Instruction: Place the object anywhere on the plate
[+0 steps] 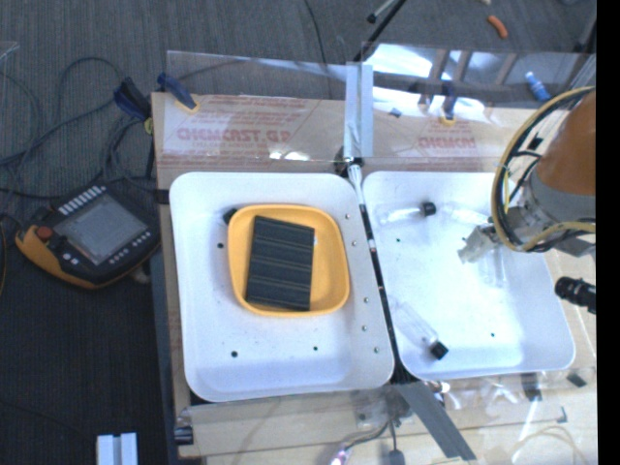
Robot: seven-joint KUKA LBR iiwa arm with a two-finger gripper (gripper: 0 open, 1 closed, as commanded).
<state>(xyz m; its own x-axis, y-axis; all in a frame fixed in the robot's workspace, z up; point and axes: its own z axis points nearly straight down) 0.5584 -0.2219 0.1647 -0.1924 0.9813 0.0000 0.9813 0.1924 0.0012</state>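
Yellow rounded-square plate (289,260) bearing a dark ribbed rectangular block (281,262), well left of the claw (481,245), whose state I cannot tell.

The arm (567,177) shows at the right edge of the bench, above the right bin's far right corner. Its upper part is a broad, rounded orange band with a smooth, matte surface. Below the band sits a grey cylindrical wrist section. A bundle of cables, yellow and black, loops in a wide arc around the left side of the band and gathers under the grey section. The tool (481,245) beneath looks pale and translucent; its details are too blurred to tell.
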